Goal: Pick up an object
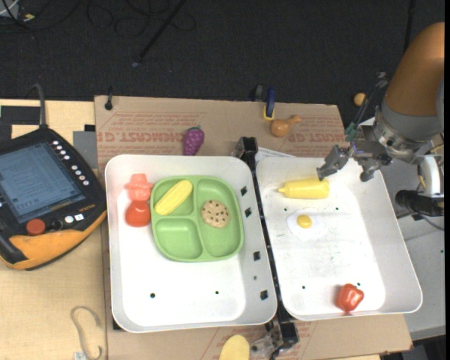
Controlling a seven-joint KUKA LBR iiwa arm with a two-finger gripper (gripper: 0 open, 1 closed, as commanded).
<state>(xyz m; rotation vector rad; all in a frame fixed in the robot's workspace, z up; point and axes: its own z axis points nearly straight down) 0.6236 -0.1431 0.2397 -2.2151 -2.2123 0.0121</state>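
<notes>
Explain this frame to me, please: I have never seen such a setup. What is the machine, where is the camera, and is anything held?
One fixed camera looks down at a slant on two white bins. The grey and orange arm reaching in from the right is a robot; its gripper hangs above the right bin, open, holding nothing. That bin holds a yellow mustard bottle, a toy fried egg and a red pepper. The left bin has a green divided plate with corn and a cookie.

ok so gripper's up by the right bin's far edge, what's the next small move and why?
Probably ease down and left onto the yellow mustard bottle. The gripper sits above the right white bin near its far edge, with nothing between its open fingers, and the bottle lies closest; the fried egg and red pepper lie farther off.
</notes>
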